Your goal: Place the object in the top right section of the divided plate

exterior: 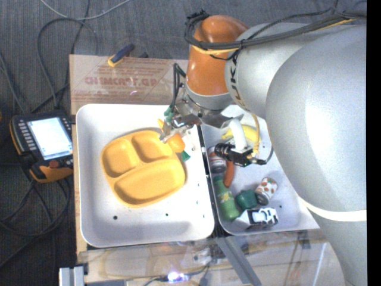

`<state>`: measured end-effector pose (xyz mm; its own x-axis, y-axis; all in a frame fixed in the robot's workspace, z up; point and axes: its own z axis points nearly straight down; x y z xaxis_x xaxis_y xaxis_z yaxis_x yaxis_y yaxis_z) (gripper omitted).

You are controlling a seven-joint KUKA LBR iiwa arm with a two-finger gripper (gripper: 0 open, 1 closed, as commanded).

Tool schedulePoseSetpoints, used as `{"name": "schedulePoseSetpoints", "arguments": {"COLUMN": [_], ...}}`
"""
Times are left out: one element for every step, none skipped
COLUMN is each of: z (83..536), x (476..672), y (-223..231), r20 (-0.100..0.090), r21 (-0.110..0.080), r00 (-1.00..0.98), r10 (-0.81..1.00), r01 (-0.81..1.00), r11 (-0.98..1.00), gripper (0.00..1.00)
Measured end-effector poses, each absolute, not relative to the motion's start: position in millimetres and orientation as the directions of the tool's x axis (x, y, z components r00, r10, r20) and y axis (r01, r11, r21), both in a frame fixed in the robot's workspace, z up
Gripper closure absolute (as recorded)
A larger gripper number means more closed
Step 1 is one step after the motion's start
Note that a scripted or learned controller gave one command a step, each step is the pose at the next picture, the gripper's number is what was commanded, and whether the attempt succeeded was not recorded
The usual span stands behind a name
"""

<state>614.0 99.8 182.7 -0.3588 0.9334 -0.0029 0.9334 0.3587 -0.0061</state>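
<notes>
A yellow divided plate lies in the left white bin, with two small sections at its top and one large section below. My gripper hangs over the plate's top right corner. Directly below its tip sits a small orange object with a green end, at the right rim of the top right section. Whether that object is gripped or resting on the rim is hidden by the wrist.
The right bin holds a yellow item, an orange stick, a green bottle, a red-and-white piece and a black-and-white toy. Cardboard lies behind the bins; a tablet sits at left.
</notes>
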Motion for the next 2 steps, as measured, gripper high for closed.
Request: {"name": "schedulePoseSetpoints", "arguments": {"z": [180.1, 180.1], "x": [566.4, 566.5], "y": [97.6, 97.6], "r20": [0.0, 0.0], "r21": [-0.007, -0.007], "r00": [-0.178, -0.178], "r10": [0.984, 0.984], "r01": [0.984, 0.984], "r11": [0.178, 0.178], "gripper": [1.0, 0.0]}}
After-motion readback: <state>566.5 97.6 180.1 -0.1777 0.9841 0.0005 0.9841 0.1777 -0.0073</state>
